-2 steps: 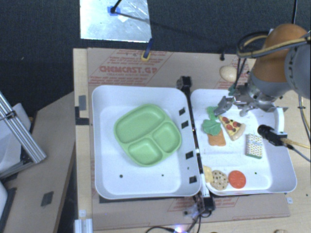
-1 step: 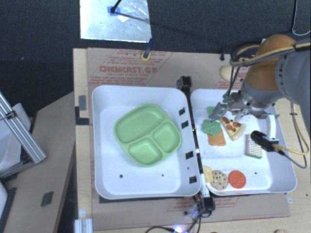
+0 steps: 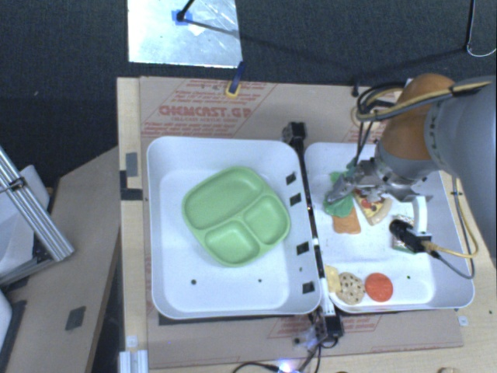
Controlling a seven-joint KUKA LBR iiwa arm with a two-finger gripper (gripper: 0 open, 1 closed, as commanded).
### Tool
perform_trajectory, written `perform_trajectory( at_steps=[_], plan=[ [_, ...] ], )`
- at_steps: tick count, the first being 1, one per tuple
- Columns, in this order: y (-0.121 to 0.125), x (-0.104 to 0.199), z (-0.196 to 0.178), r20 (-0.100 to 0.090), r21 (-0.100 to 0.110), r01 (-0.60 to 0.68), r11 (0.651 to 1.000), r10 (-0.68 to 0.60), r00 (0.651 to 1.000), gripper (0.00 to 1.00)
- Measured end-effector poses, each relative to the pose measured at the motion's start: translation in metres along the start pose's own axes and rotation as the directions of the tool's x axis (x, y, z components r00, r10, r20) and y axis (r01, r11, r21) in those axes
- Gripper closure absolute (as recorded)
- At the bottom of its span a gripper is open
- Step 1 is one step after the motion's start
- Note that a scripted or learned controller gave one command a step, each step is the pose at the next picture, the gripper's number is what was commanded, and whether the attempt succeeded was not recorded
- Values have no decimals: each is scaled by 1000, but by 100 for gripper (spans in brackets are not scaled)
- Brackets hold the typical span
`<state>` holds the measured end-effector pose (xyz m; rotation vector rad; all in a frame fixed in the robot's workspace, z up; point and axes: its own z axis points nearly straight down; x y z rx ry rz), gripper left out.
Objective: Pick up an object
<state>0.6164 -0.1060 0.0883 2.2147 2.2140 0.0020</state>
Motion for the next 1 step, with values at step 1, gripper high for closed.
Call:
perform_trajectory(
  at_steps=[1],
  plan=[
    [3, -2, -14, 4, -11, -1, 1000, 1, 1000, 100]
  ],
)
